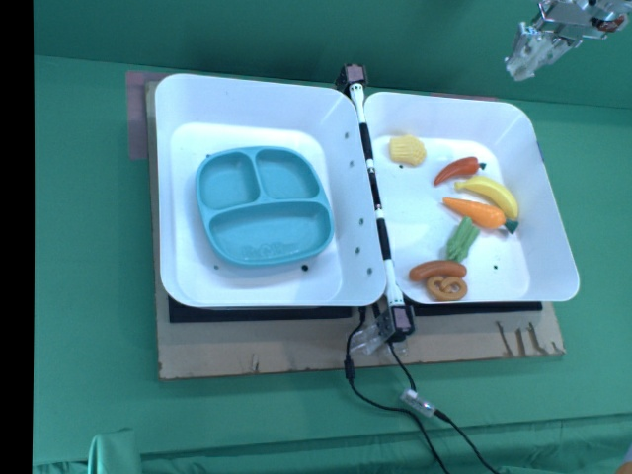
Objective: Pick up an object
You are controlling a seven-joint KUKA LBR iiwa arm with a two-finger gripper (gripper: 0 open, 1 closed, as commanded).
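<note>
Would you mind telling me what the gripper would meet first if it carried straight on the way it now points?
The gripper hangs above the right bin's far right corner, pointing down and slightly left. It would probably meet the bin's far rim or bare floor near it, short of the red pepper and banana. Depth is unclear.

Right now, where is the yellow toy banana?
The yellow toy banana lies in the right white bin, toward its far right side, between the red toy chili pepper and the orange toy carrot.

Gripper [528,55] hangs high above the far right corner of the right bin [528,126], well clear of it, wrist tilted down toward the left.
</note>
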